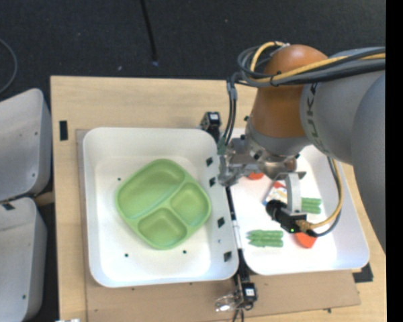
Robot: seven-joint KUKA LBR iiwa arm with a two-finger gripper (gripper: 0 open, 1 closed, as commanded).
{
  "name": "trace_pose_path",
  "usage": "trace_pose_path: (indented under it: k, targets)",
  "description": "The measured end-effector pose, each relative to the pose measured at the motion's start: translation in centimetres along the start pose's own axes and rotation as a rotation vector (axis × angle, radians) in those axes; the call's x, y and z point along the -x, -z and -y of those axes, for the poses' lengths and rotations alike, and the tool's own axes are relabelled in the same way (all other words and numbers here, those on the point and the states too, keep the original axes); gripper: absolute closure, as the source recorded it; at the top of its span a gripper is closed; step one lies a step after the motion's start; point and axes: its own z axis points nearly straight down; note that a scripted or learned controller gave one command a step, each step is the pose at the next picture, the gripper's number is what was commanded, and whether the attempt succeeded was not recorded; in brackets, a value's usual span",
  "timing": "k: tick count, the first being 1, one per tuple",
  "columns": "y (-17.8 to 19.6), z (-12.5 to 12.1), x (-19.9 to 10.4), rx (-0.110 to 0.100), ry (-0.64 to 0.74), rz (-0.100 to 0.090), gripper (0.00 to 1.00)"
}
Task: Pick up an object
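The green ridged piece (264,238) is seen toward the front edge of the right bin (349,250) from the gripper (254,166), long axis laid left-right. Whether the jaws are released or clenched can't be told, tbh.

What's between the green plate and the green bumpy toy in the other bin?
Camera view: no toys, just the two bins' side walls between the green plate and green bumpy toy.

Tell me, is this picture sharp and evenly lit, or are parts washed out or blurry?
In the camera view the left bin and right bin glare nearly washed-out white, while the floor behind is dark; the green divided plate is fairly crisp, softly shaded; the grey arm looks slightly soft, and the small green pieces are fuzzy.
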Motion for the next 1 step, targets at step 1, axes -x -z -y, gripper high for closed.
trace_pose_path:
  k: [1]
  targets:
    - [1.28,0.14,-5.07,0.003,0.001,0.0,1.0]
